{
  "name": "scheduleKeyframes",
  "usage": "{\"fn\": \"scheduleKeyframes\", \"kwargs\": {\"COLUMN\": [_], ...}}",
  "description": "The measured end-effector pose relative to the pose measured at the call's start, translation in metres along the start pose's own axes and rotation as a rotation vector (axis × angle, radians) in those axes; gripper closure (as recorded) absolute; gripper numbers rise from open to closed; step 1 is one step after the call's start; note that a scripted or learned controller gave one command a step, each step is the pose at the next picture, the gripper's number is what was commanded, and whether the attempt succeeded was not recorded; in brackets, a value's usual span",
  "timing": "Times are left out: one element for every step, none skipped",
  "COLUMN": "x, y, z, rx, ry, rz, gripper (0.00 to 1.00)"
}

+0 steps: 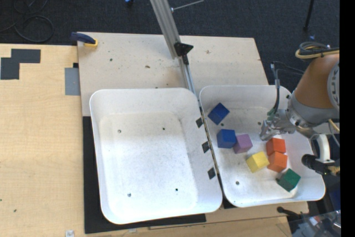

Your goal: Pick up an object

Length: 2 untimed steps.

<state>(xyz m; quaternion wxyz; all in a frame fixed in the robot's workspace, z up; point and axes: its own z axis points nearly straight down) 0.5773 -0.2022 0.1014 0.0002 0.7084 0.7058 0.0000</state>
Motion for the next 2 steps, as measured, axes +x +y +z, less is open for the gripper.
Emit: {"fn": "scheduleKeyframes", "kwargs": {"x": [0.0, -0.006], "y": [0.008, 0.007], "z": [-0.06, -0.104], "rx": [-0.003, -0.002], "ry": [-0.001, -0.001], "rz": [-0.005, -0.005], "gripper": [1.0, 1.0]}}
